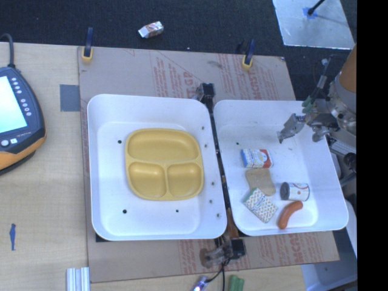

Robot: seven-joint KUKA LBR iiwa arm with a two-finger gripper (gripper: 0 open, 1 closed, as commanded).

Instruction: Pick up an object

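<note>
Hovering open, the end effector (301, 130) — milk carton (256, 157) lower-left, apart.

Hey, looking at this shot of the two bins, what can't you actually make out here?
- Hand: small and blurred in the camera view, so whether it is open or shut cannot be told.
- Arm: cut off by the right edge.
- Carton and can: labels too small to read.
- Pendant: cut off by the left edge.
- Wrapper on the floor: too small to identify.
</note>
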